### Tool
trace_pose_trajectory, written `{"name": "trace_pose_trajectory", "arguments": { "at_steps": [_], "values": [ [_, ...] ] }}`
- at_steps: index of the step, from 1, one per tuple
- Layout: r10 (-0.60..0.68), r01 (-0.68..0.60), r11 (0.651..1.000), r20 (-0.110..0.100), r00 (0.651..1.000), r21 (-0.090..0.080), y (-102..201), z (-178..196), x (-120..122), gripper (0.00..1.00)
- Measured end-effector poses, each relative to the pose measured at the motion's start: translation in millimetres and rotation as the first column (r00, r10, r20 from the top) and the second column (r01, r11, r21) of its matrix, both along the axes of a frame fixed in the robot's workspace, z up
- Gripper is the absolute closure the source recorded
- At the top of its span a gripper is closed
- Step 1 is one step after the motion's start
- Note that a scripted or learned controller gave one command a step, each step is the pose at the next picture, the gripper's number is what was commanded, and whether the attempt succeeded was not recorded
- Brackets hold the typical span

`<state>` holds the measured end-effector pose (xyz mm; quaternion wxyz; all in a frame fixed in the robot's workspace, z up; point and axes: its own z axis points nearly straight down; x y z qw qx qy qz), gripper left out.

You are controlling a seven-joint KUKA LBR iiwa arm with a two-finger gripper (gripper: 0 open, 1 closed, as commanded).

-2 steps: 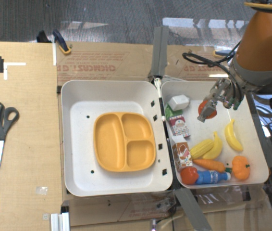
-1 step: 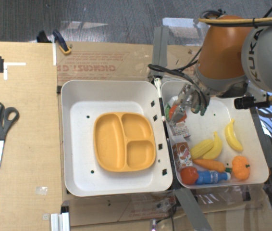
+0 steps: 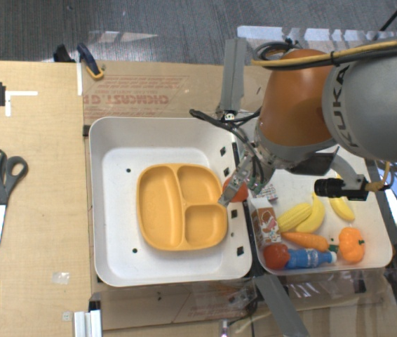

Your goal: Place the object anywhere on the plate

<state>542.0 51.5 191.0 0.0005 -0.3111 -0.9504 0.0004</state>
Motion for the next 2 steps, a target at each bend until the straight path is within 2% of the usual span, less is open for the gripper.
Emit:
{"name": "trace_pose_trajectory", "arguments": {
  "at_steps": [1, 2],
  "values": [
    [-0.013, 0.013, 1.000, 0.002, 1.000, -0.001, 50.3, 30.0, 10.8, 1.00],
    [-0.013, 0.013, 1.000, 0.002, 1.000, -0.001, 50.0, 30.0, 10.8, 0.00]
  ]
}}
